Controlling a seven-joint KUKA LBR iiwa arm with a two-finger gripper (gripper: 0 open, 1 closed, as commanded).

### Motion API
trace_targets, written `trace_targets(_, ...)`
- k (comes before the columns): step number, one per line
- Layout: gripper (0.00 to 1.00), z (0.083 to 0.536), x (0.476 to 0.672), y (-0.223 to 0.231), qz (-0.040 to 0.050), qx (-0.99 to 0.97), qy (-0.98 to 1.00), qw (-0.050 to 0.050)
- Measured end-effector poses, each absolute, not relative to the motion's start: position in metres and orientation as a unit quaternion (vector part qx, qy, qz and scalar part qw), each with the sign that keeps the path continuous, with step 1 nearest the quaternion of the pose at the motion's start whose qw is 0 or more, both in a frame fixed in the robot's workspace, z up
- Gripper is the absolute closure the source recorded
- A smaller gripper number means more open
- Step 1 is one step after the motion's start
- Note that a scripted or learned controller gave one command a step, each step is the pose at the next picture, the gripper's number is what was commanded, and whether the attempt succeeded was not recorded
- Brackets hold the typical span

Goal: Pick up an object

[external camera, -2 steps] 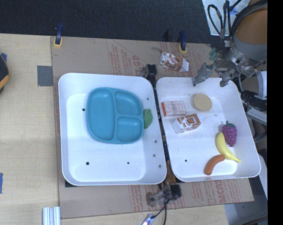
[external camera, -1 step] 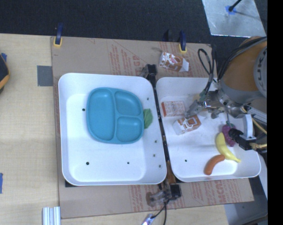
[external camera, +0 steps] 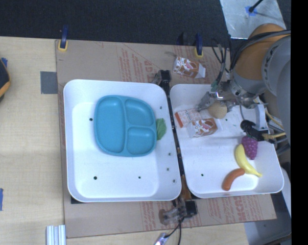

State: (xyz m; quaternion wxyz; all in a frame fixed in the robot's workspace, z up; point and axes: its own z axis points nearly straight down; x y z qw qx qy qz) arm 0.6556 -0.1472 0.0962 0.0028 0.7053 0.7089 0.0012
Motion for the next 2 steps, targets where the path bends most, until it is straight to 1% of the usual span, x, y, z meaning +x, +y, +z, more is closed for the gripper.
trace_targets(1,1.0,0.106,0.655,-0.147,0.0006,0.704,0.71,0.001)
trace_targets(2,1.0,0.193,0.605,-0.079,-0.0008,0.705,0.709,-0.001)
